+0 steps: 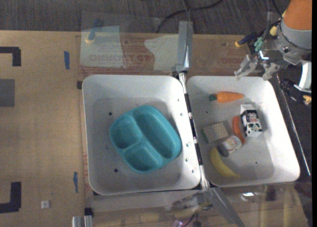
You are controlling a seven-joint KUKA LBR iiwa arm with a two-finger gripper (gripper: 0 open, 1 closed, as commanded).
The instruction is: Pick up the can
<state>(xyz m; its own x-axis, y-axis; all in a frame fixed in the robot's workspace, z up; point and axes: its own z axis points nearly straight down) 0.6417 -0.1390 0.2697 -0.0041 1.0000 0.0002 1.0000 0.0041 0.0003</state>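
The camera view looks down on a wooden bench (44, 137) that carries two shallow white bins next to each other. The left bin (99, 92) holds a teal plate (144, 138) with three compartments, lying a little turned, near the middle of the bin floor.

The right bin (282, 161) holds several small things. A toy carrot (227, 97) lies near the far wall, with its green end pointing to the left. Below it, toward the right, a small white carton (251, 122) with a dark printed picture stands or lies at an angle. An orange object (237, 126) is just beside the carton on its left; only a narrow part of it is visible, so I cannot say what it is. A flat speckled square piece (216, 132) lies left of that. The can (230, 145) lies on its side close to the middle of this bin, between the speckled piece and the carton, and it is touching or almost touching the banana (221, 164), which curves below it near the front wall.

The gripper (256, 67) is above the far right corner of the right bin, over the rim, well apart from the can. Its two fingers are spread wide, and nothing is between them. The arm (299, 13), with its orange band, comes in from the upper right.
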